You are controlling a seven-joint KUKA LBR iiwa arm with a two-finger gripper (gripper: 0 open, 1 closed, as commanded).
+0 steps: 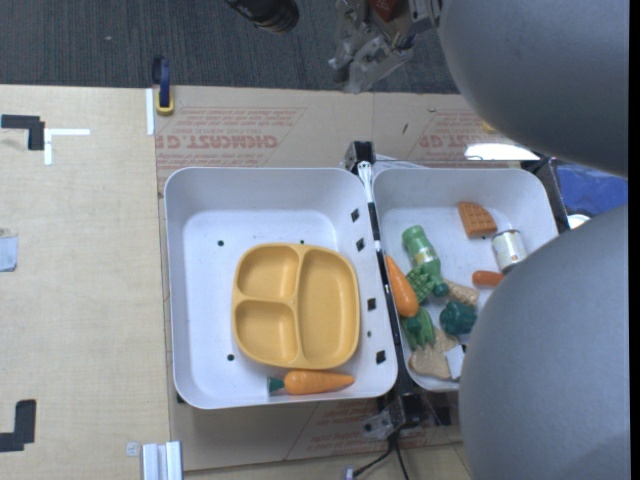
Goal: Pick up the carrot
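I cannot tell my gripper's [372, 43] state at 12 o'clock; the orange plastic carrot [312, 381] lies at 6 o'clock of the yellow 3-compartment plate [297, 303], so I'd descend centred, closing across its width.

yellow plate [297, 304] in left bin [190, 268] | green bottle [420, 247], waffle [477, 219] in right bin [535, 190]

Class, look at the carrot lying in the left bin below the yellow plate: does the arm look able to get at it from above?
Probably yes. The carrot lies uncovered on the bin floor, but it sits between the plate and the front wall, which may crowd the gripper.
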